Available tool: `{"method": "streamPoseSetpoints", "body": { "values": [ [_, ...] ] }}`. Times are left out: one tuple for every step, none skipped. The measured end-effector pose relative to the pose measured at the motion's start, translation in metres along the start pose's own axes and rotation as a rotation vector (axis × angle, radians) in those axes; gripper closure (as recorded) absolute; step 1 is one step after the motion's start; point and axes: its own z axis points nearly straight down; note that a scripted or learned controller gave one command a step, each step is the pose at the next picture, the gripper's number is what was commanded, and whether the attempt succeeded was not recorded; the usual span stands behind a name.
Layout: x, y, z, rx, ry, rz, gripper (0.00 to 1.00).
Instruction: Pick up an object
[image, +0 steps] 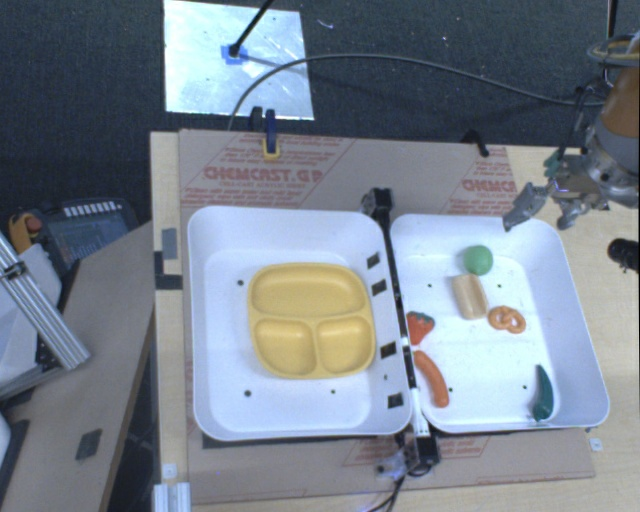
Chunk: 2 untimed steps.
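- Two shallow white bins sit side by side on a bench, seen from above at a slant.
- The left bin (215, 330) holds a yellow tray (310, 320) with three compartments, lying flat near the middle.
- The right bin (575, 330) holds the loose things to choose from. A green ball (478, 259) lies near the far wall. A tan block (469, 296) lies just in front of it.
- An orange pretzel (508, 319) sits just right of the block. A strawberry (421, 326) lies near the left wall, with a carrot (432, 378) in front of it. A dark green pepper (542, 393) rests in the near right corner.
- The arm enters at the upper right. Its gripper (545, 203) hangs above the far right corner of the right bin, with its fingers spread apart and nothing between them.
- No thing is held yet; the gripper is well apart from every item, the ball being the nearest.
- Likely risks, as a judgement: the ball is round and could roll or squirt out as the fingers close.
- The block and pretzel lie close together, so a descent there could nudge one while aiming for the other.
- The pepper sits tight in a corner, so a finger could strike the bin wall.
- The pretzel looks flat and low, so the fingers might close above it.
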Motion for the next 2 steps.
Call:
{"method": "streamPoseSetpoints", "body": {
  "values": [
    [0.001, 0.002, -0.008, -0.012, -0.002, -0.003, 0.00],
    [0.003, 0.007, 0.034, -0.010, -0.002, -0.004, 0.00]
  ]
}}
